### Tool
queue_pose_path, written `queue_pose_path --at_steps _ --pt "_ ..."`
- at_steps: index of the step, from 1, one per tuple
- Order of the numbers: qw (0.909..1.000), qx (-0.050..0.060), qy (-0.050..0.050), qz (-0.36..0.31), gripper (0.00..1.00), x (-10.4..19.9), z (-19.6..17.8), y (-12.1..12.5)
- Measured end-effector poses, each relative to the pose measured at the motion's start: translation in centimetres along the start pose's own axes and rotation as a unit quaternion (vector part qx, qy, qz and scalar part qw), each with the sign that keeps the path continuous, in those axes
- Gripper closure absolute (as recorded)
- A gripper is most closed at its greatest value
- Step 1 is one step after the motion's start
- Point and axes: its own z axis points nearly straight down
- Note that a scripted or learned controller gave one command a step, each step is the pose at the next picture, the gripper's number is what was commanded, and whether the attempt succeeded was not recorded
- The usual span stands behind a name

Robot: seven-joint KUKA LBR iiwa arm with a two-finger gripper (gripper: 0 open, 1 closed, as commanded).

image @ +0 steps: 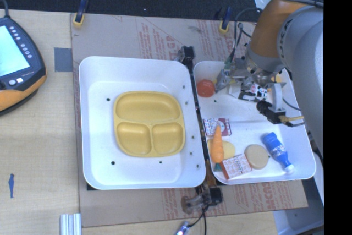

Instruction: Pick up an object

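My gripper [240,87] hangs low over the back of the right bin [247,113], under the grey arm with its orange band. A small red ball [205,87] lies just to its left, close to the bin's back-left corner. Further forward in the same bin lie an orange carrot [217,144], a blue bottle [276,151], a round tan biscuit [257,156], a yellowish piece [227,149] and two red-and-white packets [236,166] [218,126]. I see nothing between the fingers.
The left bin [99,118] holds a yellow divided plate [148,122]. A teach pendant [16,63] lies on the bench at far left. Clamps [80,11] stand at the board's back edge, and cables trail beside the wrist.
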Motion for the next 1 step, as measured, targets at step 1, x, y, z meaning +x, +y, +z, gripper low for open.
queue_pose_path --at_steps 1 --pt "1.0000 -0.001 0.001 -0.001 0.00 0.30 0.05 1.05"
